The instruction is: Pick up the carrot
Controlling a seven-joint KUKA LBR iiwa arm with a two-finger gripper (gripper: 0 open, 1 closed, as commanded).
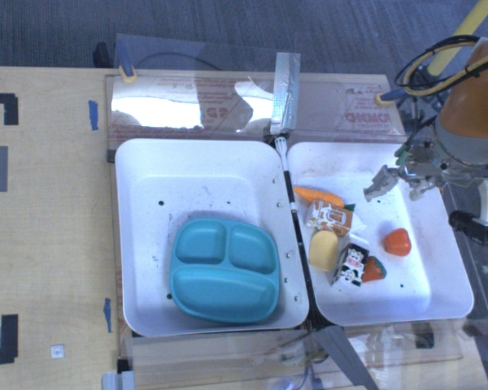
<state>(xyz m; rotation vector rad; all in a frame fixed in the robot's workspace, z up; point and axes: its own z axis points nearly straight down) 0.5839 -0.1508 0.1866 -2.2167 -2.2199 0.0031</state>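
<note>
The carrot [318,194], a slim orange piece, lies along the left wall of the right bin [447,295], partly tucked under a small printed packet [330,216]. My gripper [398,185] hangs over the back right part of that bin, well to the right of the carrot and apart from it. Its fingers [379,187] are spread open and nothing sits between them.
Beside the carrot lie a yellow lump [324,250], a black-and-white toy [352,265], a small red-orange piece [375,271] and a round orange fruit [398,241]. The left bin [138,177] holds a teal divided plate [225,271]. A metal divider [285,96] stands behind the bins.
</note>
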